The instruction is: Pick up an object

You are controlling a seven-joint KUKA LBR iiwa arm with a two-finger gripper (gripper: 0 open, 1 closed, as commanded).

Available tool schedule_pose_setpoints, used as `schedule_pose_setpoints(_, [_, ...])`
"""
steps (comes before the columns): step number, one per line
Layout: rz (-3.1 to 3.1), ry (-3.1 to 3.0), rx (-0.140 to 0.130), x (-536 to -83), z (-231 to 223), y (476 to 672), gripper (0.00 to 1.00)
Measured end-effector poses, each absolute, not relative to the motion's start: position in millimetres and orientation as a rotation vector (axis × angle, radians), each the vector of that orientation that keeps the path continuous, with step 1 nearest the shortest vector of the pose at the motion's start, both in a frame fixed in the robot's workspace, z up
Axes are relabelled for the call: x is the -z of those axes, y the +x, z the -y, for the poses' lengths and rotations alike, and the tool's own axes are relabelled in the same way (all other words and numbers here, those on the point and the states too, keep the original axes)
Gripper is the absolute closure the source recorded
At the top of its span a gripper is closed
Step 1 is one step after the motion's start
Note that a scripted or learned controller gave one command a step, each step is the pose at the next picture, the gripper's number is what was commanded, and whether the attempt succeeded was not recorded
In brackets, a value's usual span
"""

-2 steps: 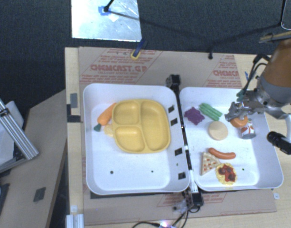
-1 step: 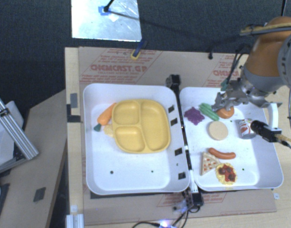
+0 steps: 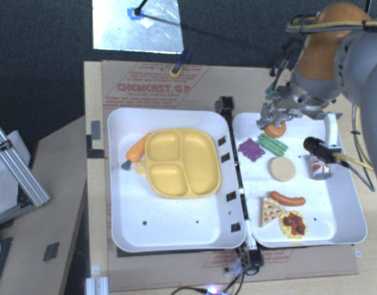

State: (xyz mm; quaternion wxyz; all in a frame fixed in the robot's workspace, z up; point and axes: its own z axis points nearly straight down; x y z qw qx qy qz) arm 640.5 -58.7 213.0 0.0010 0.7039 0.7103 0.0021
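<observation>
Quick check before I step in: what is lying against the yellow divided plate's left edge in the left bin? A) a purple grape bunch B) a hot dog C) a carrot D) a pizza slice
C: an orange carrot with a green top lies against the yellow plate on its left.

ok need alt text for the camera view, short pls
A grey robot arm reaches from the right, its gripper just above an orange round piece in the right bin, which also holds toy foods. The left bin holds a yellow divided tray with a carrot beside it.
</observation>
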Motion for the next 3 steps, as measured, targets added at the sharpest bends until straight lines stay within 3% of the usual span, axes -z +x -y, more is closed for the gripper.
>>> schedule_pose_setpoints(1, [-2.227,2.211,-0.006,-236,51,649.7,1.0])
schedule_pose_setpoints(2, [-2.223,2.218,0.0,-214,55,651.6,1.0])
schedule_pose_setpoints(3, [-2.227,2.214,-0.001,-224,50,642.2,1.0])
